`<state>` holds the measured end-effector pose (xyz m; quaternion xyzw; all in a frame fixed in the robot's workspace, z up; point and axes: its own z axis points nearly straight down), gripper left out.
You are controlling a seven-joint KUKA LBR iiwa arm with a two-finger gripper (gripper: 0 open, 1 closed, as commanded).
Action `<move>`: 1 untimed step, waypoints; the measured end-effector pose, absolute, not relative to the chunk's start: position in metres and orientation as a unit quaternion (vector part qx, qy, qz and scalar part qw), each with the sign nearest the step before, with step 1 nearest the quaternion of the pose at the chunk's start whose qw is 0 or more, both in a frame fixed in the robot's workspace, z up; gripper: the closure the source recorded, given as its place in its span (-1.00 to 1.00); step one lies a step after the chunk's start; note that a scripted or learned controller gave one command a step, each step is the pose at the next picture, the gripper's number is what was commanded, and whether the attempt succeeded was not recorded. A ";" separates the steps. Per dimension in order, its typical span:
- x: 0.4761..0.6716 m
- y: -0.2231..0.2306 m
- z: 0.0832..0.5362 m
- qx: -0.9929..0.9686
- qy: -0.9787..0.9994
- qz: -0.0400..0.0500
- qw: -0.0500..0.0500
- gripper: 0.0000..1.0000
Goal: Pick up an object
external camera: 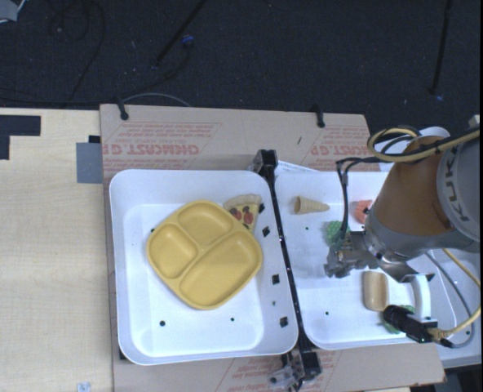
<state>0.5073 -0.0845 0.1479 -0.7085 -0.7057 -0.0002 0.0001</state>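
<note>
The brown cardboard sheet under the white bins has red letters printed on it. Just above the bins they sit upside down and look like "CHEMCRZT". More red print below the bins is too small to read.

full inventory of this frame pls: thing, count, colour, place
bins: 2, white, side by side on the bench
divided plate: 1, yellow, three compartments, middle of left bin
pizza slice toy: 1, tan with red spots, left bin, at the plate's upper right edge
cone: 1, tan, upper part of right bin
green item: 1, right bin, beside the gripper; too small to identify
red-orange item: 1, right bin, partly hidden by the arm
bread-like piece: 1, tan, lower right bin
arm: 1, grey and orange, over right bin
gripper: 1, dark, low in right bin
</note>
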 end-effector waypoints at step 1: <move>0.514 -0.083 0.192 -0.707 -0.707 -0.001 -0.001 1.00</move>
